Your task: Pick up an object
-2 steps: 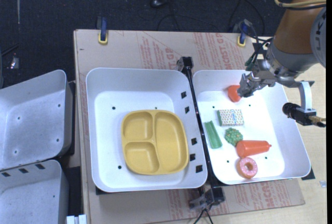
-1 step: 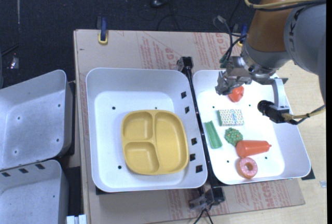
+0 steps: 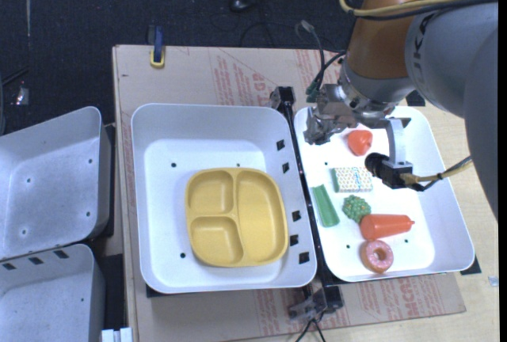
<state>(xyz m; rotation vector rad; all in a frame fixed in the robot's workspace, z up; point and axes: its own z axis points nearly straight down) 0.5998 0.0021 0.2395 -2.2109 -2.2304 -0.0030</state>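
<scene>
Right bin (image 3: 451, 249), near to far: pink doughnut (image 3: 378, 256), carrot (image 3: 386, 226), broccoli (image 3: 356, 208), green stick (image 3: 324, 205), dotted block (image 3: 352, 179), red piece (image 3: 360, 142). Hand (image 3: 321, 127) at the bin's 11 o'clock corner; grip state cannot be told. Left bin (image 3: 158, 134): yellow divided plate (image 3: 236, 216).

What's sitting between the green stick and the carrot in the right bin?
In the camera view, the broccoli floret lies between the green stick and the carrot, close to the carrot's blunt end, on the right bin floor.
</scene>
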